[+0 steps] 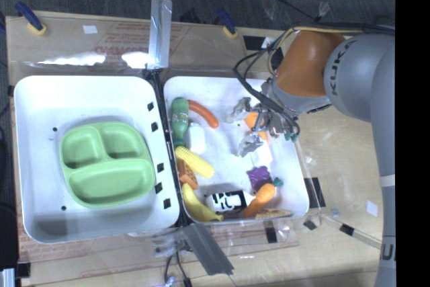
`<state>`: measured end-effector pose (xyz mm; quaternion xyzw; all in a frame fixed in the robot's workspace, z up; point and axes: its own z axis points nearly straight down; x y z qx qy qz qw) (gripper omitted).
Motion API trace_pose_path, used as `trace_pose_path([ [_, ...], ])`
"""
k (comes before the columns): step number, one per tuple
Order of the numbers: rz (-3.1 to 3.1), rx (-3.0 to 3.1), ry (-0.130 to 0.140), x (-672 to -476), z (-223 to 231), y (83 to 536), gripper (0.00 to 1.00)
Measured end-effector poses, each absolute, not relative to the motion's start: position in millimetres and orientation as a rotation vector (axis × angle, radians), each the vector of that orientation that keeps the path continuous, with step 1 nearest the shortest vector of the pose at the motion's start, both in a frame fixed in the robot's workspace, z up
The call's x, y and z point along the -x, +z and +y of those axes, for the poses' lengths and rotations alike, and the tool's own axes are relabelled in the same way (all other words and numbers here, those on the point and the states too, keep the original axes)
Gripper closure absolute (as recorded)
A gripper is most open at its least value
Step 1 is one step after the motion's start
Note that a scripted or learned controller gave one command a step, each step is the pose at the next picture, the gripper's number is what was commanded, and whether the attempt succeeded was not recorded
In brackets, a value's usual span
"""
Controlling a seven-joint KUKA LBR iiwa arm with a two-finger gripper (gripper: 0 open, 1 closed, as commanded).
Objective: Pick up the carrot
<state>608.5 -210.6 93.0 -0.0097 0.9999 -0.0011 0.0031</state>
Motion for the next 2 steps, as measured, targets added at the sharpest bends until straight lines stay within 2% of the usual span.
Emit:
trace_pose_path([
  [1,3.127,0.039,-0.007,-610.8,-209.5,104.7,1.0],
  [2,3.127,0.041,-0.007,-610.6,-209.2,104.3,0.0],
])
